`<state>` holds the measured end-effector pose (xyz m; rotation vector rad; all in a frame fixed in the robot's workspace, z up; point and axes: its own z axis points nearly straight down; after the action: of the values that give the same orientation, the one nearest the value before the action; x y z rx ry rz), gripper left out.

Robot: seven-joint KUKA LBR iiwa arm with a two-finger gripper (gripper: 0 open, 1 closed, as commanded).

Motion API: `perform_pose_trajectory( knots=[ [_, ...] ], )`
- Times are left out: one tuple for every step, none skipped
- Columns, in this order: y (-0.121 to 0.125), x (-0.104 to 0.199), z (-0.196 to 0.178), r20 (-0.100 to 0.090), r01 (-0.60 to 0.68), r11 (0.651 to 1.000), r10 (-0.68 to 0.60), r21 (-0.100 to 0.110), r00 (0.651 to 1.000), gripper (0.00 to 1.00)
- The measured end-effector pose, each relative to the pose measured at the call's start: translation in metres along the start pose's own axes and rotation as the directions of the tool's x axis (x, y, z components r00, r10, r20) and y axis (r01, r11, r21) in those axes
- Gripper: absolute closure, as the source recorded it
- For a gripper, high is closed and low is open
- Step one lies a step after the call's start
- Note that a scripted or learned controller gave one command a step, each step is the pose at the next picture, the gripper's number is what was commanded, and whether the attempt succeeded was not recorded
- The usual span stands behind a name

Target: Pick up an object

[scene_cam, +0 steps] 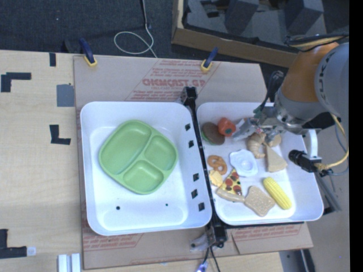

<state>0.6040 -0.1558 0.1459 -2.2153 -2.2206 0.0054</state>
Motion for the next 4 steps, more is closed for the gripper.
perform_pose_trajectory(
  knots=[
    [0.044,0.047,0.062,0.005,-0.007,1.0,0.007,0.023,1.0,0.0],
    [0.049,0.052,0.047,-0.009,-0.002,1.0,0.002,0.006,1.0,1.0],
    [0.021,0.102,-0.041,-0.001,0.004,1.0,-0.004,-0.006,1.0,1.0],
    [0.021,0.099,-0.034,0.001,0.001,1.0,-0.001,0.0,1.0,0.0]
  ],
)
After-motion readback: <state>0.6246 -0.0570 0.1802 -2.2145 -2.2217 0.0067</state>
